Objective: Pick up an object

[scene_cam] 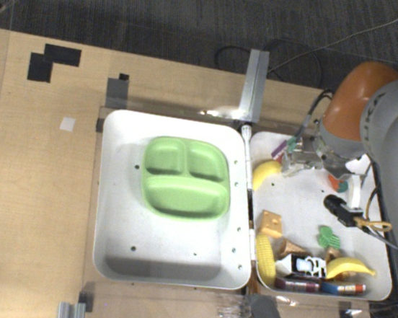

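My gripper (295, 160) is low over the far left part of the right bin (303, 197), under the orange band of the arm. Just to its left a yellow lemon-shaped thing (265, 173) lies against the bin's left wall. A small purple piece (279, 149) shows beside the gripper at the far wall. I see nothing between the fingers.
The right bin's near side holds a wooden block (271, 223), a corn cob (265, 253), a banana (348, 267), a green toy (330, 237), a red marker (319, 285) and a small white bottle (304, 264). A green divided plate (185, 177) lies in the left bin (117, 202).
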`<state>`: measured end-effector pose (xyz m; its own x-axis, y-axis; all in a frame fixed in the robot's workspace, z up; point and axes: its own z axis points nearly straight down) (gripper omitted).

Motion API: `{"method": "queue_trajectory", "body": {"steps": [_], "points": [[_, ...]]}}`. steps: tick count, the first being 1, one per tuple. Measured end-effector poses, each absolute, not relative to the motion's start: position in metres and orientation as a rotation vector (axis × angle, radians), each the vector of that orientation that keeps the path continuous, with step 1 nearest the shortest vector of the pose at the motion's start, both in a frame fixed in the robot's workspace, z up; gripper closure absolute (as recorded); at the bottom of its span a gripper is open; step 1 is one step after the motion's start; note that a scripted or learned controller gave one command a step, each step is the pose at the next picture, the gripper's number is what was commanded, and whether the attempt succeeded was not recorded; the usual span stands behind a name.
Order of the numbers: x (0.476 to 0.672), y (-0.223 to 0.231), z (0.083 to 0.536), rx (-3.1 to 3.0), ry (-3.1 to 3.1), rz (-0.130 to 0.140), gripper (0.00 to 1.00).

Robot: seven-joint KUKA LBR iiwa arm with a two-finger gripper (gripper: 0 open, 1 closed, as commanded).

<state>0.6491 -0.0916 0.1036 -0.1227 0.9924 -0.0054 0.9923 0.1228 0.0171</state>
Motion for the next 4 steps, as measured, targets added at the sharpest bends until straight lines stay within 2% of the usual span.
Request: {"method": "queue_trajectory", "body": {"steps": [1, 2, 3, 4], "points": [[0.669, -0.098, 0.092, 2.38, 2.061, -0.004, 1.0], [0.668, -0.103, 0.089, 2.38, 2.053, -0.011, 0.0], [0.669, -0.1, 0.1, 2.373, 2.063, -0.004, 1.0], [0.67, -0.099, 0.101, 2.368, 2.063, 0.002, 0.0]]}}
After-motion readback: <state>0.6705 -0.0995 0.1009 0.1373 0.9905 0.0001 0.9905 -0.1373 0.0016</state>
